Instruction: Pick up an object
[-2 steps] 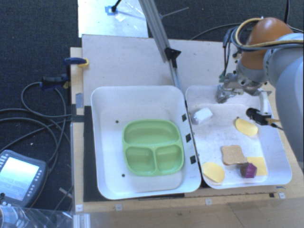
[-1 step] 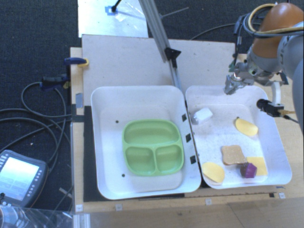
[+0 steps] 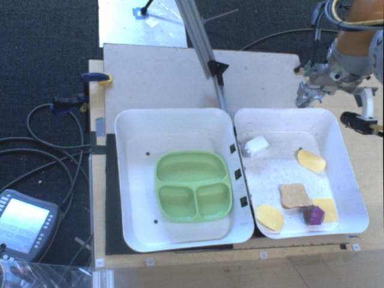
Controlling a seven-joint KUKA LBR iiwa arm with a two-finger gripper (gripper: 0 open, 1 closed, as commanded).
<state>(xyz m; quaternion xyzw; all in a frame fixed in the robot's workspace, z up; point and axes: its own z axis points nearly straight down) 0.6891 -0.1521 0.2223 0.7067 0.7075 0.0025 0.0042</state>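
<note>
In the right bin (image 3: 345, 161) you have six small things to choose from. A white block (image 3: 256, 144) sits near the bin's upper left corner, close to the wall shared with the other bin. A yellow oval piece (image 3: 311, 160) lies toward the right wall, well apart from the block. Lower down, a tan, toast-like square (image 3: 294, 195) rests near the middle; just beside its lower right corner sits a small purple lump (image 3: 313, 215), which touches or overlaps a flat yellow square (image 3: 327, 209). A second yellow oval (image 3: 269, 218) lies at the lower left, near the front wall.

The left bin (image 3: 135, 161) carries a light green divided tray (image 3: 193, 186) with three compartments, lying flat.

Your pincer (image 3: 307, 95) hangs beyond the right bin's far rim, over the bare tabletop (image 3: 162, 77), apart from every object. You cannot tell from this angle how it is set, and nothing shows in its grip. The arm's orange band (image 3: 363, 5) sits at the upper right corner.
</note>
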